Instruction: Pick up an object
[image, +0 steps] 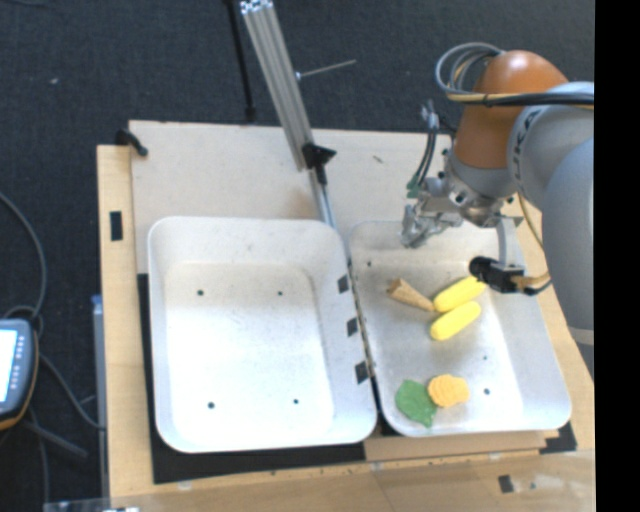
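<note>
Nearest us, at the front of the right bin (530, 400), we see a green leaf-shaped piece (414, 402) touching a small orange ridged toy (448, 390). Farther back in that bin lie two yellow corn-like pieces (457, 308), side by side and just touching, with a tan cone-shaped piece (409, 293) just to their left. Beside the upper yellow piece we see a black fitting (497, 273) with a cable, at the bin's far right. We see the gripper (418, 232) above the bin's back left corner, apart from every toy, and nothing sits between its fingers; whether they are spread or pressed together we cannot tell. Above it we see the arm's orange band (497, 110) and a loop of hoses. Left of all this we see the left bin (250, 330), its rim touching the right one. A slanted aluminium rail (285, 100) crosses the counter (220, 170) behind both bins, ending near their shared edge, left of the gripper.
</note>
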